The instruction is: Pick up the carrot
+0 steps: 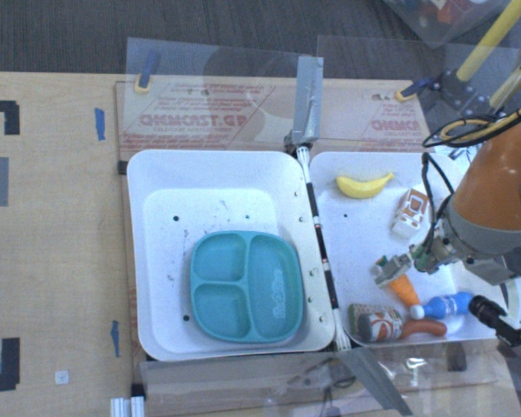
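The grey arm [491,233] reaches in from the right, its orange band above the wrist. Its gripper [395,270] hangs low, pointing left.

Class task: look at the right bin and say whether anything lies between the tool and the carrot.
Nothing visible does. The tool sits right at the carrot's upper end. The blue bottle and the can lie beside it, nearer the front wall.

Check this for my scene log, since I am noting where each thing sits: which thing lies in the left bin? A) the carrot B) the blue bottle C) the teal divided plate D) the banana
C: the teal divided plate lies in the left bin, while the banana, carrot and blue bottle lie in the right bin.
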Controlling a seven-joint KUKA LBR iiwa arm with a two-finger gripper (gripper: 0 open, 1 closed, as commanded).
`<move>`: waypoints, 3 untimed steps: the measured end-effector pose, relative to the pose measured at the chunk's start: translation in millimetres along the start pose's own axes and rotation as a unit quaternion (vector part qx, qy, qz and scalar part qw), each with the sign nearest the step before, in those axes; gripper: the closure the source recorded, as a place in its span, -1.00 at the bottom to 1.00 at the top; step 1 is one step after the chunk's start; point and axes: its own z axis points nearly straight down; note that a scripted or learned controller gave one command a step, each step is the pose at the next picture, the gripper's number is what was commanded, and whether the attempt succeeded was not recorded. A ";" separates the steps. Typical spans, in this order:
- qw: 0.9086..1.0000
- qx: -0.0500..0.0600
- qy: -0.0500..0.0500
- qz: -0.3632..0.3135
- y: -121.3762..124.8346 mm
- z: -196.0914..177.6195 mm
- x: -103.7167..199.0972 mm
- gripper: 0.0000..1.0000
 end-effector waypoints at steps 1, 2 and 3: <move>0.999 -0.004 -0.002 -0.052 -17.7 59.5 -25.0 -1.00; 0.999 -0.006 -0.003 -0.051 -17.5 49.0 -26.0 1.00; 0.997 -0.002 -0.002 0.079 5.5 -36.8 45.5 1.00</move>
